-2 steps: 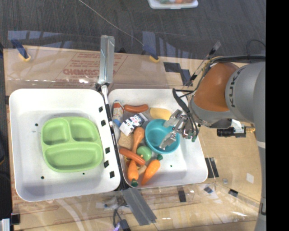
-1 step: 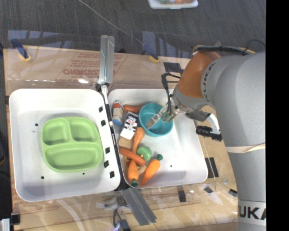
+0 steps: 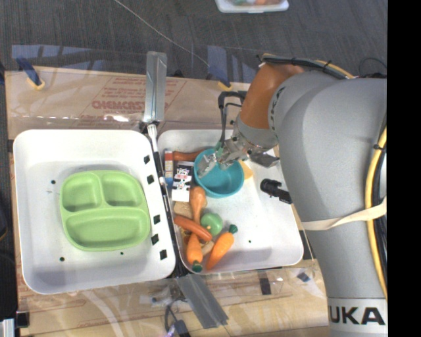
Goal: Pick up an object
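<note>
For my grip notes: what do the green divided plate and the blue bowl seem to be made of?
Green plate: likely matte plastic, with even colour, soft moulded dividers and no glare. Blue bowl: probably smooth plastic too, with uniform colour and a thin rim, though glazed ceramic cannot be excluded.

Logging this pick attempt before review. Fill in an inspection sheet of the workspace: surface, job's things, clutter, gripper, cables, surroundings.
Surface: bench with two shallow white bins, left bin and right bin, side by side.
Job's things: right bin holds a blue bowl, toy carrots, a green round piece and a small printed box, crowded along its left wall.
Clutter: green divided plate lies flat in the left bin.
Gripper: gripper sits at the blue bowl's rim; what it grasps, if anything, cannot be told.
Cables: thin line crosses the floor above the bench; black cable by the wrist.
Surroundings: dark carpet; white tray at the top edge.
</note>
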Controlling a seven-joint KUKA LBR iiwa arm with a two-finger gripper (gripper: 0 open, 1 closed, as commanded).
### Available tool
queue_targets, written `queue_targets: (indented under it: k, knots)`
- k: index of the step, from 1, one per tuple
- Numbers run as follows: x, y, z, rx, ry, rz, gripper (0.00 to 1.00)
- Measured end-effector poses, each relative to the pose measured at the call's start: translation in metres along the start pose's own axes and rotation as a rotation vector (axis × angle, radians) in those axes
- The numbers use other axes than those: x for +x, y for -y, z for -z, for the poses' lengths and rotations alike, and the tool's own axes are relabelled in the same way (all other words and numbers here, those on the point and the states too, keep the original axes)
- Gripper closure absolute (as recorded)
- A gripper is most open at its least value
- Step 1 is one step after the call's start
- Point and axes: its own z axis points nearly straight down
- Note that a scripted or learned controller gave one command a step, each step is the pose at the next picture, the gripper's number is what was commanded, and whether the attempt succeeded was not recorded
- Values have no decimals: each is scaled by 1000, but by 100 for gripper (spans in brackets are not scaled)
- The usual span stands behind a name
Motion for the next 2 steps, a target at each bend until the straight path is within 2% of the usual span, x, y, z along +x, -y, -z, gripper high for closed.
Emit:
queue_targets:
  k: [1, 2]
  knots:
    - [2, -6, 12, -21, 8, 9, 100]
    - [21, 16, 129, -39, 0, -377, 100]
